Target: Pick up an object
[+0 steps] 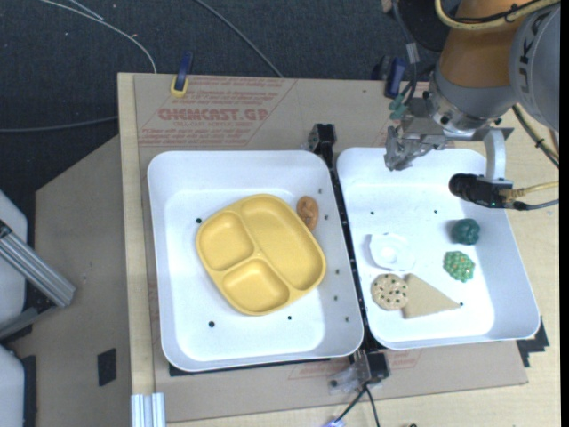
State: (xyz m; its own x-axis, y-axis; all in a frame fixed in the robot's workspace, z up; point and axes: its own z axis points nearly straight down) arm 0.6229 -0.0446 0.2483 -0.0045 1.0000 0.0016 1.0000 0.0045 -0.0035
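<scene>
The gripper (402, 154) hangs over the far edge of the right bin (427, 207), near its far-left corner. Whether the fingers are apart or together cannot be told; they appear as a small dark cluster, with nothing visible between them.

The right bin's objects all lie well apart from the gripper, toward the near side: a dark green ball (465, 231), a light green knobbly ball (459, 265), a white round piece (388, 251), a cookie (388, 291) and a tan wedge (428, 297) touching the cookie.

The left bin (178, 238) holds a yellow divided tray (259, 253), with a small brown object (308, 210) just beside its far-right corner.

Both bins rest on a brown board on the tabletop (222, 114); dark floor with cables (107, 16) surrounds it.

The arm's upper part is cut off by the frame's top-right corner.
</scene>
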